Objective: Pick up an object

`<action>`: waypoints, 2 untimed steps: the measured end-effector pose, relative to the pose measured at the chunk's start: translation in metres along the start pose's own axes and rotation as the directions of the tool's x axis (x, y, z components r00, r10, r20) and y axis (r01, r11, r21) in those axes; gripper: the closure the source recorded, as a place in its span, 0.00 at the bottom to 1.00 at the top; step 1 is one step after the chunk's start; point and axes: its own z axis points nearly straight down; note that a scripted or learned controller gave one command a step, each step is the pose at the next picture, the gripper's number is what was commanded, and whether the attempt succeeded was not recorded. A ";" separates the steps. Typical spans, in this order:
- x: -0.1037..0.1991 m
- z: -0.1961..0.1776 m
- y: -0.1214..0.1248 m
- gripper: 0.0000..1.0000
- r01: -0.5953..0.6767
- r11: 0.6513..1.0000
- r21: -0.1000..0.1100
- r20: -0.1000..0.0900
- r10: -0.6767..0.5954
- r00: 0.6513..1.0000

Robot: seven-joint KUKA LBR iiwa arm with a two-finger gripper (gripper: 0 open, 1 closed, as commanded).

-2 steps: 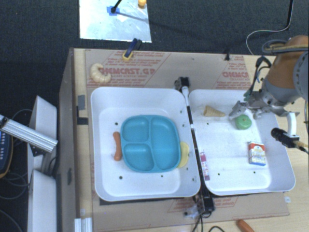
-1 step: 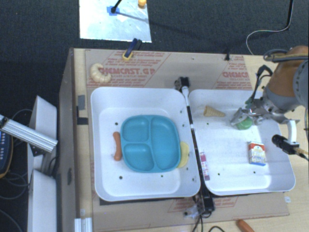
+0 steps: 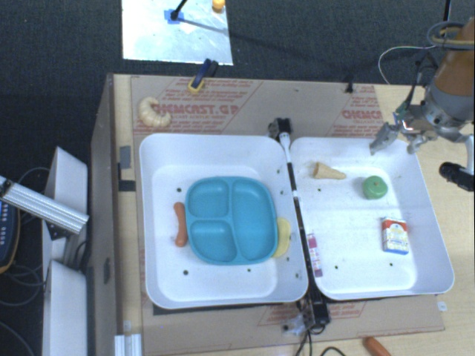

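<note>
While the gripper [image 3: 397,138] hangs over the far right corner of the right bin [image 3: 349,280], its fingers [image 3: 378,141] are spread apart with nothing between them. Below it in that bin lie a tan cone [image 3: 327,171], a green ball [image 3: 375,188] and a small carton [image 3: 395,236]. A blue divided plate [image 3: 228,219] sits in the left bin [image 3: 159,169], a sausage [image 3: 180,224] just beside it.

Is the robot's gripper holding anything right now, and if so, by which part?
Nothing is held. The open gripper hangs over the right white bin's far rim, with nothing between its fingers.
</note>
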 end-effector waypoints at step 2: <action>0.000 0.085 -0.031 1.00 0.000 1.000 -0.004 0.001 0.000 1.000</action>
